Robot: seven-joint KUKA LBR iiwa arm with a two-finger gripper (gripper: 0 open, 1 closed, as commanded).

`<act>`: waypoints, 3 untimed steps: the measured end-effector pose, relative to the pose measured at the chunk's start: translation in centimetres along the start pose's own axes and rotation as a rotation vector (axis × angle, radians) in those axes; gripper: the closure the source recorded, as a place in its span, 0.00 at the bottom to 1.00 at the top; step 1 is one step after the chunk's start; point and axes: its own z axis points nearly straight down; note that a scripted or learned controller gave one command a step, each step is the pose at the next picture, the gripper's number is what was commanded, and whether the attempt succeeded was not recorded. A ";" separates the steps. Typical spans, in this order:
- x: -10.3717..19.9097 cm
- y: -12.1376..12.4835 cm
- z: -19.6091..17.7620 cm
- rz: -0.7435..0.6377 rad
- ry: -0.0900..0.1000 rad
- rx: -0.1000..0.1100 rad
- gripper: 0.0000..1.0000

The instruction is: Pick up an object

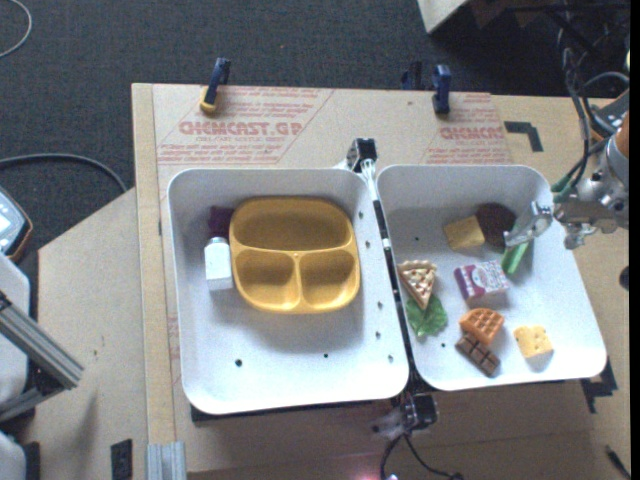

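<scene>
Dark carpet surrounds a pale bench [300, 118] that carries two shallow white bins side by side. Left bin [190, 298]: a yellow divided tray [294, 253] lies near its centre; a small white bottle [218, 264] stands just beside the tray's left edge, with a dark purple item [220, 218] just beyond it on the far side. Right bin [570, 288]: a pizza slice [418, 281] lies near the left wall with a green leaf [428, 318] just nearer; a tan block [465, 232] and a dark brown piece [493, 223] sit toward the far side, a purple carton [481, 279] at centre, and a waffle [483, 323], a chocolate bar [478, 354] and a cheese wedge [534, 342] along the near side. Gripper [527, 230]: it enters from the right, low over the far right part of this bin, beside the dark brown piece and above a green stick [516, 258]. Whether its fingers are apart or together cannot be told.
</scene>
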 end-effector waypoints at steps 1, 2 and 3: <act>0.0 0.2 -0.7 -0.003 -0.003 -0.014 0.00; -0.2 0.9 5.4 -0.003 -0.001 -0.008 0.00; 0.5 0.1 10.9 -0.003 -0.001 -0.008 0.00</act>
